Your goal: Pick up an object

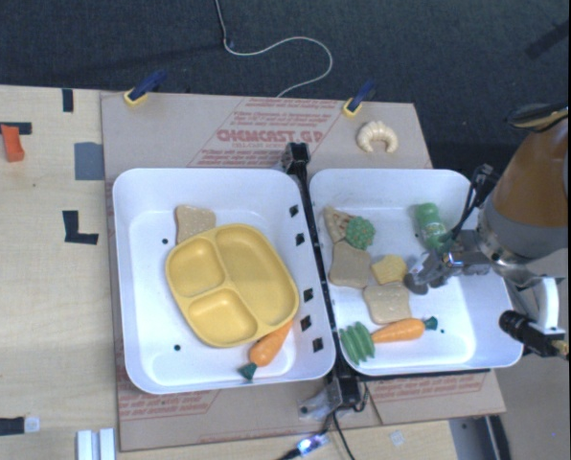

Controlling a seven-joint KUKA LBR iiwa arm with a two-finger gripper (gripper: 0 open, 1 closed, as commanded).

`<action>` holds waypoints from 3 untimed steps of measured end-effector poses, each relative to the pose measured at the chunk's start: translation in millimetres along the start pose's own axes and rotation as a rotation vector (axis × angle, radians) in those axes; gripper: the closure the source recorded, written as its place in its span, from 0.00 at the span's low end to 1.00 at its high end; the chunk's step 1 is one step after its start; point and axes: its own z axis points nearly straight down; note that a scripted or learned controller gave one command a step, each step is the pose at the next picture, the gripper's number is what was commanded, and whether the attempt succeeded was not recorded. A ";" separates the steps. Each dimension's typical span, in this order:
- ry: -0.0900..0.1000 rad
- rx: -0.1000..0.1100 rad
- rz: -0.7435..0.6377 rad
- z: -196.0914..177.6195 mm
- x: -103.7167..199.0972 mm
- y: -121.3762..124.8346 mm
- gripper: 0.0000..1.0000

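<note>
The right bin point(458, 353) holds several toy foods. A green broccoli piece point(360, 230) lies on a tan slice point(338, 222). Below them are a bread slice point(350, 267), a yellow cheese cube point(389, 270) and another bread slice point(388, 304). An orange carrot point(399, 331) and a green leafy piece point(356, 341) lie near the front wall. A green cylinder point(428, 222) lies at the back right. My gripper point(422, 278) hangs low in this bin, just right of the cheese cube and below the green cylinder. Nothing shows in its grasp.
The left bin point(137, 257) holds a yellow divided plate point(232, 284), a toast slice point(194, 221) and a second carrot point(267, 346). A cream ring-shaped toy point(376, 137) lies on the cardboard behind the right bin. The arm point(530, 209) covers that bin's right side.
</note>
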 end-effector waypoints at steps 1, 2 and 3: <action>0.000 0.000 0.001 -39.2 0.5 0.8 1.00; 0.003 0.003 -0.005 -48.0 56.1 8.7 1.00; 0.001 0.005 -0.003 -32.1 111.0 9.2 1.00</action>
